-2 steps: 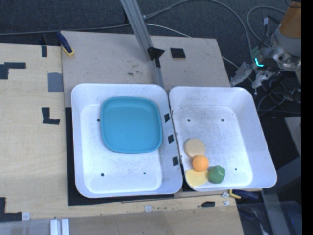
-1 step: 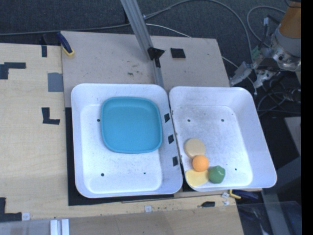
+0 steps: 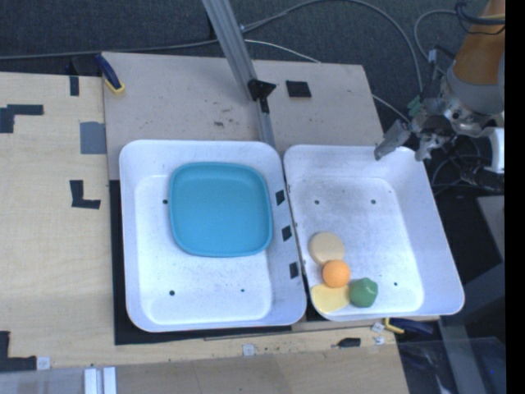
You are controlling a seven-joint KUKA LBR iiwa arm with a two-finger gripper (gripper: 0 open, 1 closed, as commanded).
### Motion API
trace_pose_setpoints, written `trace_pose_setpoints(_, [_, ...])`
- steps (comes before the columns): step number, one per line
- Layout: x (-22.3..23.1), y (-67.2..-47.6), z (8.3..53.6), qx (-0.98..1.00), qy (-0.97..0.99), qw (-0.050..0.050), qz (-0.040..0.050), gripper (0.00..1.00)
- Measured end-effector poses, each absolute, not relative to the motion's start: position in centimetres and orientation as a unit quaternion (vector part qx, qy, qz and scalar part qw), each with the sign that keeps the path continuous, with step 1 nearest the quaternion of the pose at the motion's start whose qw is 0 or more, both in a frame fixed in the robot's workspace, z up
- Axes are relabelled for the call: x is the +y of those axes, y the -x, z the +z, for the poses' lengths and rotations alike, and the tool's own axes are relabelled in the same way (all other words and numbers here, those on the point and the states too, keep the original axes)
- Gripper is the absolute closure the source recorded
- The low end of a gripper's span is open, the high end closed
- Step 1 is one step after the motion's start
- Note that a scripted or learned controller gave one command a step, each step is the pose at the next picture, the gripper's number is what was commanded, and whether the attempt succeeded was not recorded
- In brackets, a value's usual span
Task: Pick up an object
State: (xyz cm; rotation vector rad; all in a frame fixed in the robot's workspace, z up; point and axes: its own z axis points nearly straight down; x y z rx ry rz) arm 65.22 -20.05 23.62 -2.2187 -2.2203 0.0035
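No brand, label or readable writing showed anywhere on the bench (image 3: 49,220) or on the things it carried – only blank dark tape patches on the pale wooden surface and on the tan board behind the bins. The left bin (image 3: 143,290), a shallow white tray with rounded corners, held a single blue plate (image 3: 220,208), square with softened corners, lying flat toward the far half of the bin. The right bin (image 3: 410,220) held four small things, all gathered in its near left corner: a beige disc (image 3: 326,245) farthest back, an orange ball (image 3: 335,273) just in front of it and touching it, a yellow piece (image 3: 327,300) below the ball at the bin's near wall, and a green object (image 3: 362,291) just to the right of the ball and the yellow piece. The gripper (image 3: 406,142) hung above the far right corner of the right bin, well apart from that cluster – its fingers (image 3: 391,142) stood spread, with nothing between them. Above it rose the grey arm with its orange band (image 3: 482,48). A grey metal pole (image 3: 234,43) slanted across the board toward the gap between the two bins.
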Motion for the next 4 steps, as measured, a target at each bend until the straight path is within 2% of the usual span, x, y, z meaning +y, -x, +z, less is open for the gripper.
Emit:
trace_pose_setpoints(1, [-20.7,-64.5,18.0,-0.707,0.707,0.002,0.0015,0.0])
trace_pose_setpoints(2, [-20.8,-64.6,11.7,-0.707,0.707,0.002,0.0016,0.0])
trace_pose_setpoints(3, [-20.8,-64.7,13.0,-0.708,0.707,0.0,0.0004,1.0])
trace_pose_setpoints(4, [-20.4,-65.5,18.7,-0.707,0.707,-0.001,-0.0006,1.0])
